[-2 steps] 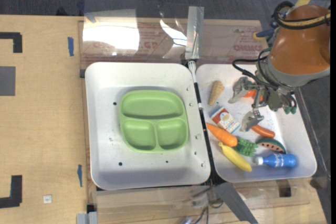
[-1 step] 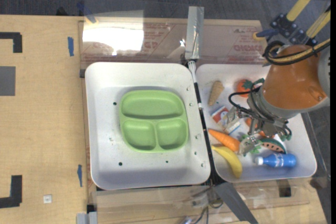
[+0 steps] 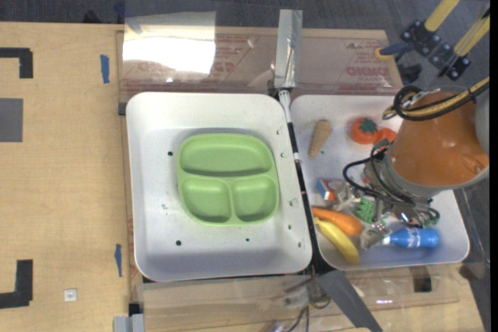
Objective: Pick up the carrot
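Two shallow white bins (image 3: 156,167) sit side by side as my gripper (image 3: 383,215), grip state unreadable, hangs over the right one, the tapered orange plastic carrot (image 3: 339,221) just to its left, long axis running left-right.

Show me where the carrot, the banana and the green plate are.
carrot (image 3: 339,221): camera view, middle of its orange body.
banana (image 3: 340,242): camera view, middle of its yellow curve.
green plate (image 3: 226,156): camera view, floor of its long top compartment.
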`<action>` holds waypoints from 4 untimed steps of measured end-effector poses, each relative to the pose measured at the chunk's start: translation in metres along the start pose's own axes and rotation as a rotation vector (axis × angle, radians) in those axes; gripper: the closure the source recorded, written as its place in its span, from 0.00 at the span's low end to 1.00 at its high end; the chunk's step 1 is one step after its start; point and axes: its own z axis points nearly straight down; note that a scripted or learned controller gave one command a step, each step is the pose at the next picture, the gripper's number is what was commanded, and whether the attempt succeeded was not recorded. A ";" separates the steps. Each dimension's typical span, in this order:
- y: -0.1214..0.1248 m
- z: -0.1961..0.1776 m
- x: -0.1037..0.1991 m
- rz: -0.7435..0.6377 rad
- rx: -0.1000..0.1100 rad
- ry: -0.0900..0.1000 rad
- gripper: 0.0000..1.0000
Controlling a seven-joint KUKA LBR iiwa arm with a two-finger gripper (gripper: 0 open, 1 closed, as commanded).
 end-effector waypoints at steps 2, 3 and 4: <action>-0.001 0.000 0.008 -0.276 -0.003 0.000 0.00; -0.012 0.000 0.006 -0.655 -0.004 -0.003 0.00; 0.005 -0.001 0.011 -0.695 -0.001 0.001 0.00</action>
